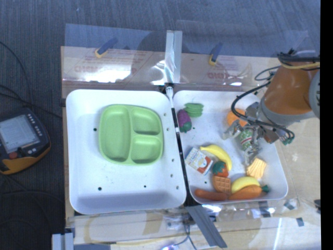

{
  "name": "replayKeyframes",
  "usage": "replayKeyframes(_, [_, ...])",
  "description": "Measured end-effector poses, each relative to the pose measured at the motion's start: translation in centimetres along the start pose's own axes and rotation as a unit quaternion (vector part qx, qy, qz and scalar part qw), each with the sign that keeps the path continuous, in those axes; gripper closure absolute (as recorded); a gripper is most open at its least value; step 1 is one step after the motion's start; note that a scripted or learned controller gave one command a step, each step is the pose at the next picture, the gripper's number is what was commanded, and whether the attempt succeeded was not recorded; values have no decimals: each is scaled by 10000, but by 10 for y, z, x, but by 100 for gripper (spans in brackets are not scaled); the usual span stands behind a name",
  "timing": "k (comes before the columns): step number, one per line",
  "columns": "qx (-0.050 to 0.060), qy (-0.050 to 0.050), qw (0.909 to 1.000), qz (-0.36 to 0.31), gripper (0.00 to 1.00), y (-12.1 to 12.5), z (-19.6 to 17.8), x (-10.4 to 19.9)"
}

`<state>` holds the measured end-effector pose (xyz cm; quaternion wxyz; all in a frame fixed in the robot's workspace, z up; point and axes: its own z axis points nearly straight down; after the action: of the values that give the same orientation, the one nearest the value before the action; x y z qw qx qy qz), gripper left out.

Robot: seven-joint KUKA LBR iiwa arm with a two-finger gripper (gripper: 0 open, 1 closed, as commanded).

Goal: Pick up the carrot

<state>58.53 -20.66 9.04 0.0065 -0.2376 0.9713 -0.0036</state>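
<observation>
The carrot point(244, 192) is orange with a green top at its right end. It lies along the front wall of the right bin point(278, 163), under a yellow banana-shaped piece point(245, 183). My gripper point(242, 138) hangs over the middle right of that bin, well behind the carrot and apart from it. A small green, red and white item point(245, 136) sits right at the gripper's tip. The arm's orange band point(291, 90) is above it at the right.
Around the carrot lie a brown sausage point(206, 195), a waffle piece point(221, 184), a strawberry point(220, 167), a banana point(217, 153), a small carton point(198, 160) and a cheese wedge point(256, 167). A purple eggplant point(184, 119) lies at the bin's left. The left bin holds a green divided plate point(131, 134).
</observation>
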Motion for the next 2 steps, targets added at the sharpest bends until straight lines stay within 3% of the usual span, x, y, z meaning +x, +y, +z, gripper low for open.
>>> replayKeyframes(1, [-107,62,9990,427,0,-47,5,-71])
replayKeyframes(2, [-55,-9,9990,432,100,-48,-9,-75])
